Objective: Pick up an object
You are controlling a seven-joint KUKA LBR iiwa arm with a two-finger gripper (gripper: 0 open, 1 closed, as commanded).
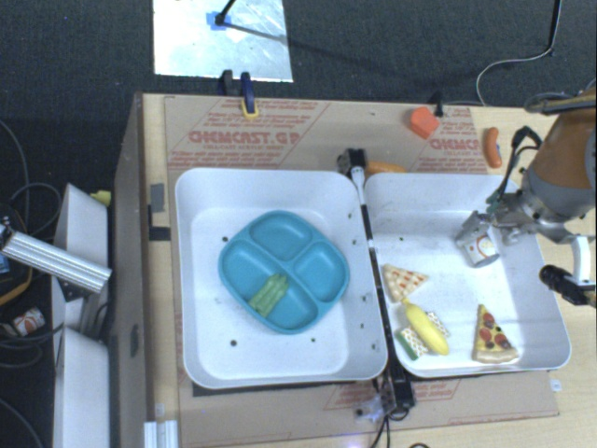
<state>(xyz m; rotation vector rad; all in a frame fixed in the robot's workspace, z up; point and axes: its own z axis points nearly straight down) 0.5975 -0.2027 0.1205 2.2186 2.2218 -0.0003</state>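
Here tool (479, 244) is seen low in right bin (550, 339); whether fingers are spread cannot be told. Pizza slices (402, 281) lie flat, easily missed.

An orange block (423, 122) and an orange sausage-shaped piece (492, 147) are seen on the surface (280, 136) behind the bins; a blue clamp (247, 90) is fixed at its far edge.

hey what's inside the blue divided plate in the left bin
A green, pickle-like piece lies in one lower compartment of the blue divided plate. The other compartments show bare blue. Anything under the piece is covered.
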